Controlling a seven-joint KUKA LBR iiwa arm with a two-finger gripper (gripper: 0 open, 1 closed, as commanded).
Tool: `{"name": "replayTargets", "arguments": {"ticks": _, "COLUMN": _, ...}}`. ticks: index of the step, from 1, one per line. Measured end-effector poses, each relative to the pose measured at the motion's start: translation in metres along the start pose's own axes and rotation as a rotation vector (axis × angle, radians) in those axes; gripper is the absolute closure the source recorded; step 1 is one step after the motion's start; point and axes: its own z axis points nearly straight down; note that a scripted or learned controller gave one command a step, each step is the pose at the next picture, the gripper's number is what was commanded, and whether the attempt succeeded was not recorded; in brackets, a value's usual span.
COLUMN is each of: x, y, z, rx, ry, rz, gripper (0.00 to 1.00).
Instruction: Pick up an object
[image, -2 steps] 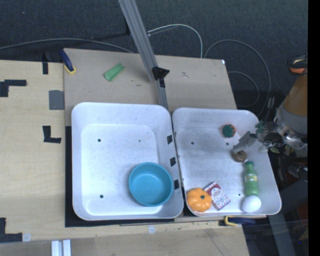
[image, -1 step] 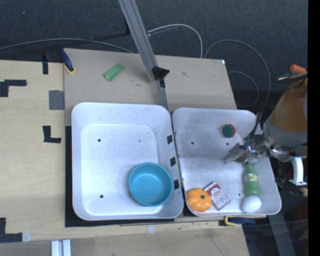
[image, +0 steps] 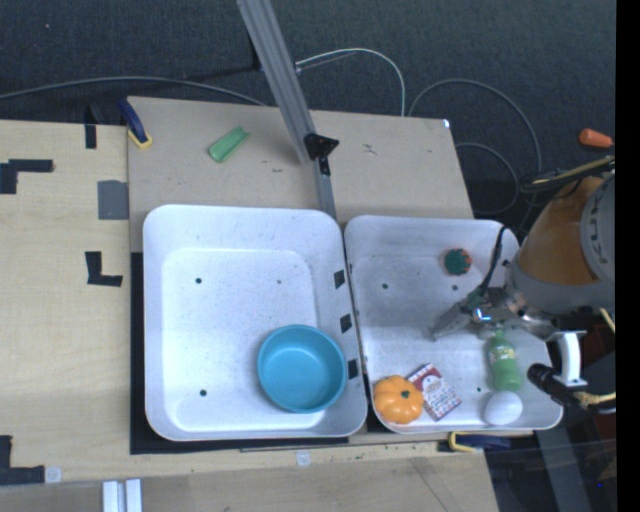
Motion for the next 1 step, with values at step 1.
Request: {"name": "replayTargets", "arguments": {"ticks": 1, "x": -0.0005, "y": 0.0002, "z": -0.012, "rx": -0.001, "ry": -0.002, "rz": 0.0, "gripper": 1.0}}
